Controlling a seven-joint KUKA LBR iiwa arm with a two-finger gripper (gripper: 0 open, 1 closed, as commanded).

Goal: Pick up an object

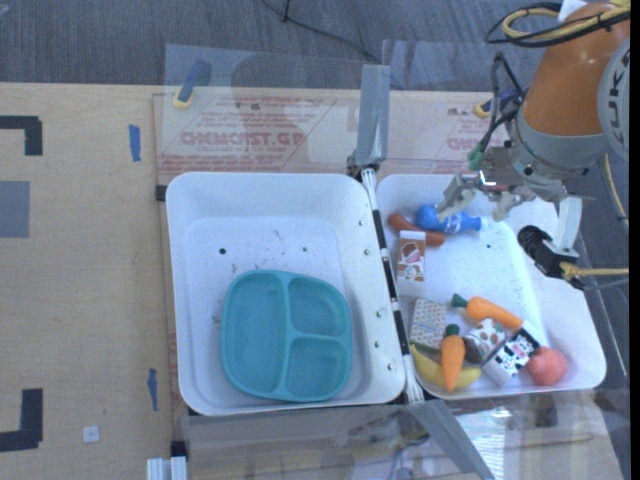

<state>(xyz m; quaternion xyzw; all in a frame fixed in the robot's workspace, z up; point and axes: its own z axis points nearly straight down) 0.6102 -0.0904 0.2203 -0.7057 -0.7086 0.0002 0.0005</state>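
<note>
Clutter was the whole problem with this grab. The hand [478, 190] hung over the far end of the right bin [575, 308], fingers spread moderately wide and holding nothing, right above a blue toy [448, 220] that lay on its side beside an orange-brown sausage-looking piece [410, 226].

Those two lay so close together that I'd have gone for the blue one's free end, the one toward the arm, so the fingers straddled it across its narrow width and didn't catch the neighbour. Straight descent, close only once low enough (a rounded toy probably rolls if you pinch it high).

The small carton [411, 260] stood just nearer the camera, apart enough not to matter. The carrots [488, 311], checkered block [428, 320] and pinkish fruit [548, 366] were piled at the near end, well away. The teal divided plate [288, 335] in the left bin [200, 218] looked like a poor target, too flat.
</note>
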